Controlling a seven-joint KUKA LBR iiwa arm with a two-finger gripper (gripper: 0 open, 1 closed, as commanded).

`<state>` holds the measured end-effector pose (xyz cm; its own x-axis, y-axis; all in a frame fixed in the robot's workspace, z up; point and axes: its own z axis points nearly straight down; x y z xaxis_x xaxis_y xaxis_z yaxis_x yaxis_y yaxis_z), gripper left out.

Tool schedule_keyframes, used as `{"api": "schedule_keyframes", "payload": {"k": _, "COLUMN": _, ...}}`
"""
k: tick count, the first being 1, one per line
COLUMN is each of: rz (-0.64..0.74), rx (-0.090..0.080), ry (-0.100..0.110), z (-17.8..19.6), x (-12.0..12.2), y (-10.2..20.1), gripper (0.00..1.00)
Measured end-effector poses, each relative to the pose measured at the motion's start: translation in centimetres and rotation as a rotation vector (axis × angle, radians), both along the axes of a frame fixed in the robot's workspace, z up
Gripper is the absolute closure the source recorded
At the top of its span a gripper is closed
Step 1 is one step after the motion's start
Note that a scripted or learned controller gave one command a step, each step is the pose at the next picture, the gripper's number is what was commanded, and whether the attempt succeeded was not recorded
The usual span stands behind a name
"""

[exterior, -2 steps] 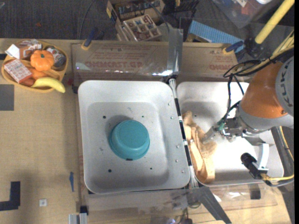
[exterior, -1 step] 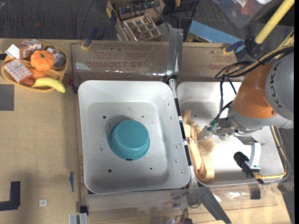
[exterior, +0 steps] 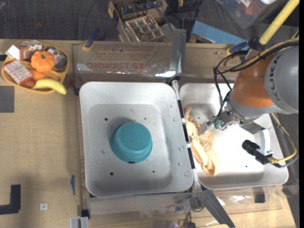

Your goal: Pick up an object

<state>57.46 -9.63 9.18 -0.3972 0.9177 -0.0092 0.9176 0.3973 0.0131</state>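
Over the right bin (exterior: 280, 175): the arm reaching low toward a crumpled tan cloth (exterior: 203, 146).
The gripper (exterior: 217, 123) hangs just above the cloth's upper edge, near the bin's left wall; whether it is released or clenched cannot be told. A teal bowl (exterior: 132, 141) sits upside down in the left bin (exterior: 95, 103).

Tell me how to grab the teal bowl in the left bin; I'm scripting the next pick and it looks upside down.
The teal bowl seems to sit base up, alone near the middle of the left bin. Come straight down and close across its flat raised base, or span the outer wall, since no rim edge is exposed to pinch.
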Motion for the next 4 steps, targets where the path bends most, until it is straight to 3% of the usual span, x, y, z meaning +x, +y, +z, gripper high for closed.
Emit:
{"api": "schedule_keyframes", "payload": {"k": 1, "rz": -0.004, "rx": 0.003, "ry": -0.006, "z": 1.1, "x": 0.1, "y": 0.0, "gripper": 1.0}}
{"api": "schedule_keyframes", "payload": {"k": 2, "rz": -0.004, "rx": 0.002, "ry": -0.006, "z": 1.1, "x": 0.1, "y": -0.1, "gripper": 0.0}}
{"api": "schedule_keyframes", "payload": {"k": 3, "rz": 0.093, "rx": 0.0, "ry": 0.002, "z": 0.0, "x": 2.9, "y": -0.3, "gripper": 0.0}}
{"api": "schedule_keyframes", "payload": {"k": 4, "rz": 0.037, "rx": 0.001, "ry": -0.002, "z": 0.1, "x": 0.3, "y": -0.2, "gripper": 0.0}}
